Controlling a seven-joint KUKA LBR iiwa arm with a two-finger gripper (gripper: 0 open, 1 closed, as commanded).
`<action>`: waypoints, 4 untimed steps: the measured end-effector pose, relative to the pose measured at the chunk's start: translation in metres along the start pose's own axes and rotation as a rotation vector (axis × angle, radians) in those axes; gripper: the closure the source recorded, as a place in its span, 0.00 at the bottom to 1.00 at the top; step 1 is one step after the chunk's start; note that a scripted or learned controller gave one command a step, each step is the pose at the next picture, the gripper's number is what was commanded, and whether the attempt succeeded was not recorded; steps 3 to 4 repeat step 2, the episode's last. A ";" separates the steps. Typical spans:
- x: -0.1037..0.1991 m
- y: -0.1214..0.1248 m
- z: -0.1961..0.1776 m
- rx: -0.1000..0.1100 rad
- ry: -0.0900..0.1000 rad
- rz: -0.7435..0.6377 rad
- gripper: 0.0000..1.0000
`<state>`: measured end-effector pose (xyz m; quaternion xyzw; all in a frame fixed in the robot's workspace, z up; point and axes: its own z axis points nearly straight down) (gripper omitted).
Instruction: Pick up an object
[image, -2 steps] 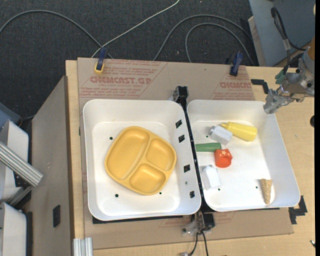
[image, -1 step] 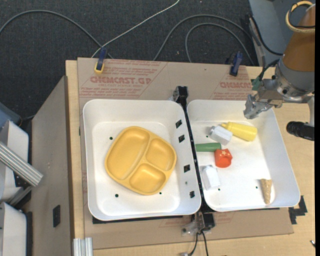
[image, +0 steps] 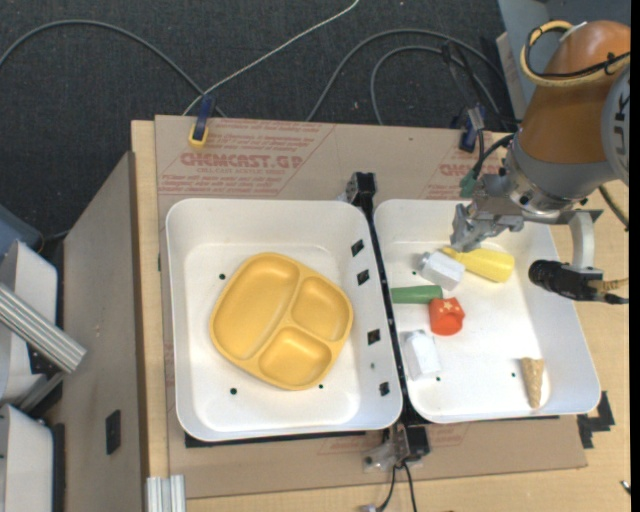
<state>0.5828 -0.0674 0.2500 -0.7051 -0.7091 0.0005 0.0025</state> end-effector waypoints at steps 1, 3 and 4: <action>0.062 -0.008 -0.002 -0.001 0.000 -0.002 1.00; 0.114 -0.018 0.015 0.000 0.000 -0.001 1.00; 0.114 -0.018 0.015 0.000 0.000 -0.001 1.00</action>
